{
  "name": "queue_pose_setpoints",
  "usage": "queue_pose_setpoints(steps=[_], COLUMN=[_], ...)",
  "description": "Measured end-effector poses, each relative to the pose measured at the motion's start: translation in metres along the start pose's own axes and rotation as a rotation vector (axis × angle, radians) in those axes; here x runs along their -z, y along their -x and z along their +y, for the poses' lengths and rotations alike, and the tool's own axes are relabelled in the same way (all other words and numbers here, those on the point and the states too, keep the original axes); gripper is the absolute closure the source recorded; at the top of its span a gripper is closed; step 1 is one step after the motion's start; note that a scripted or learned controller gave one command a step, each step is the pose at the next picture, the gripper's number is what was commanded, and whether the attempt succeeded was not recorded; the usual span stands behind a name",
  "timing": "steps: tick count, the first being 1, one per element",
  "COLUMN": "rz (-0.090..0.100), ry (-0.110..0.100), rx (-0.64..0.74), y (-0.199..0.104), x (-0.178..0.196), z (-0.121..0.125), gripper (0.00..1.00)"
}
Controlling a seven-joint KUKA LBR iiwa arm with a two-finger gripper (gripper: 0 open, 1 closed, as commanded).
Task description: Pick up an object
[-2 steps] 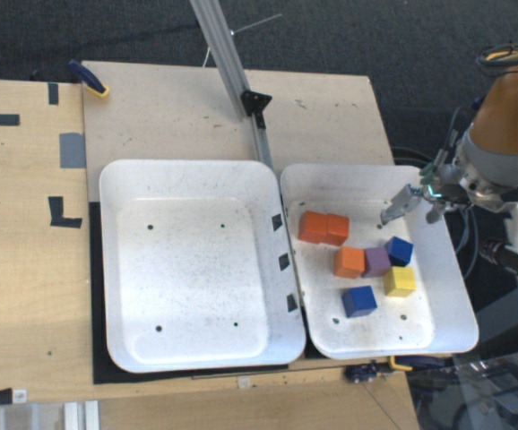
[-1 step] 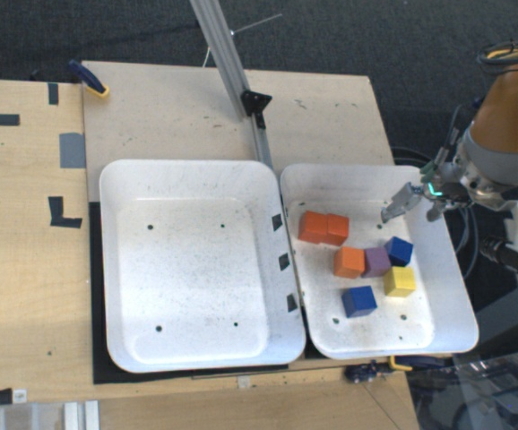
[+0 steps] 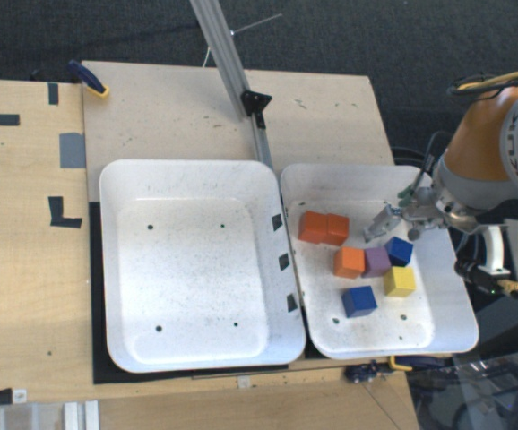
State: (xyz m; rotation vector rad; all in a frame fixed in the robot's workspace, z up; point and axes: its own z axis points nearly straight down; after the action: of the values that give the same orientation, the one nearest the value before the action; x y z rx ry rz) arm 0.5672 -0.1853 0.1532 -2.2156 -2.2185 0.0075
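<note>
Gripper [image 3: 383,226] hovers low, fingers apparently parted, nothing between them; purple block [image 3: 378,260] just below it, orange block [image 3: 323,228] alongside; pick not yet made.

A robotics lab: a plywood worktop [image 3: 26,240] on dark carpet [image 3: 80,16] carries two shallow white bins [image 3: 120,182], tape marks [image 3: 57,211] at the left, and an aluminium camera post [image 3: 219,34] rising at top centre.
</note>
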Motion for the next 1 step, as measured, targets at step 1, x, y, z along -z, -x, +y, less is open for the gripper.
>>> queue_pose_setpoints(steps=[1], rz=[-0.002], ry=[0.009], rx=[0.000], y=[0.0001], x=[-0.0418], z=[0.0020], gripper=[0.00])
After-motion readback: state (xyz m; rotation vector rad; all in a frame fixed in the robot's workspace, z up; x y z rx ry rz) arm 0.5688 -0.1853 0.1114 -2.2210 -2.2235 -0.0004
